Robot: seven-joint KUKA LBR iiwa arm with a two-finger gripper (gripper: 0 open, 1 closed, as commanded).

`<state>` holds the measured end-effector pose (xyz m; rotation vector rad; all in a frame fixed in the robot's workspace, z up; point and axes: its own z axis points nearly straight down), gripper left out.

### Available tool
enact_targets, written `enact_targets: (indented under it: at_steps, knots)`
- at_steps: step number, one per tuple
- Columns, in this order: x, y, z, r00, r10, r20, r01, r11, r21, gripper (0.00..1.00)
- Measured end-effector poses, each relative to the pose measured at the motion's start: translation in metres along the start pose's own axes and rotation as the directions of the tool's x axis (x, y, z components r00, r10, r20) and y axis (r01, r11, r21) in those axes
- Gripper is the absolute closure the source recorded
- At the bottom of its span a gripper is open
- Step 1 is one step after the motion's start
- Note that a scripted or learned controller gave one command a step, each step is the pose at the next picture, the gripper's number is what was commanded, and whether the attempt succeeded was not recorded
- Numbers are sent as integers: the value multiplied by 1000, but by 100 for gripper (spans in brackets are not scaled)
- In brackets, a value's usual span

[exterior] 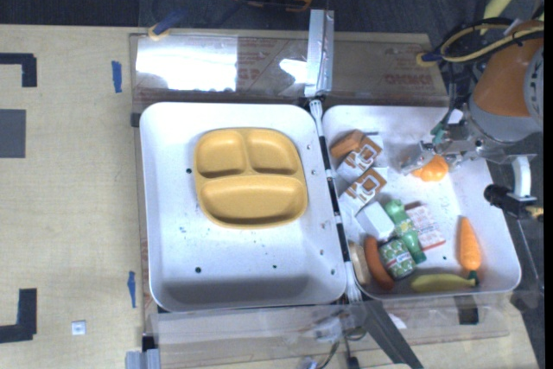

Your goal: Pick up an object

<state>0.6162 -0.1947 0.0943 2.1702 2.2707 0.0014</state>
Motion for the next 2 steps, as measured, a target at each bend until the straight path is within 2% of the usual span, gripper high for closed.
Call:
enact_targets:
  at_steps: [1, 2]
  knots:
    - [0, 1, -11, 1000, 0, 1, 0, 1000, -3, 100]
    - [60, 0, -107, 997, 82, 1, -82, 997, 0, 100]
